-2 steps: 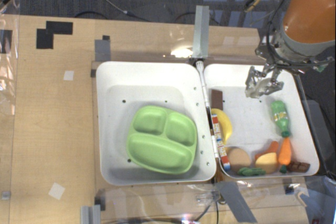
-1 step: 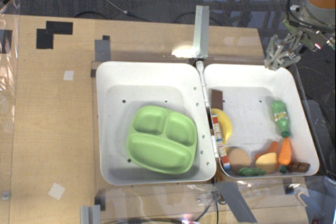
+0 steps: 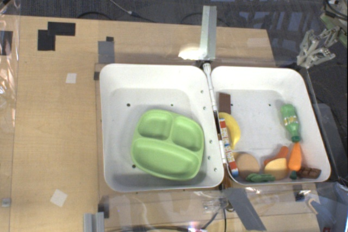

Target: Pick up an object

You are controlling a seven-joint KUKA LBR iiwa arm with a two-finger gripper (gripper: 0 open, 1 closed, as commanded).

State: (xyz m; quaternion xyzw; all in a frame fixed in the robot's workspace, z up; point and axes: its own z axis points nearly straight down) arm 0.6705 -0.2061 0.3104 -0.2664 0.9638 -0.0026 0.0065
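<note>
Since nothing's picked yet, your gripper point(image 3: 314, 51) hangs far right, outside the right bin point(image 3: 255, 76); jaws apart, empty, clear of the bottle point(image 3: 289, 121).

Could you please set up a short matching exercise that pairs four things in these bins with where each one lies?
Things:
1. green divided plate
2. green bottle
3. banana
4. carrot

Places:
A. against the divider, at the right bin's left side
B. in the left bin
C. near the right bin's right wall, above the carrot in the view
D. in the right bin's lower right corner, just below the bottle

Pairs: 1-B, 2-C, 3-A, 4-D
</note>
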